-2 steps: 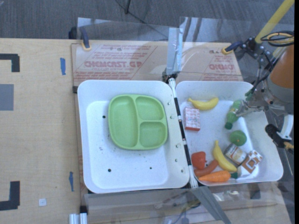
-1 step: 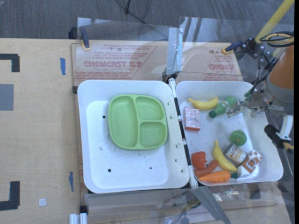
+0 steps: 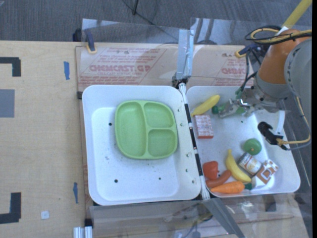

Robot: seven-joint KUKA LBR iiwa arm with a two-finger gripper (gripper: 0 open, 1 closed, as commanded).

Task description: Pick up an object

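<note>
At the right bin's [image 3: 292, 180] far side, the pincer [image 3: 229, 109] hangs low, its fingers too blurred to tell whether spread or pressed together. Just left of it lies a yellow banana [image 3: 205, 104], apart from it.

Green divided plate [image 3: 146, 129] in left bin [image 3: 96, 148]

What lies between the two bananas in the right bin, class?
In the camera view, the small red-and-white box lies between the upper banana and the lower banana, nearer the upper one.
</note>
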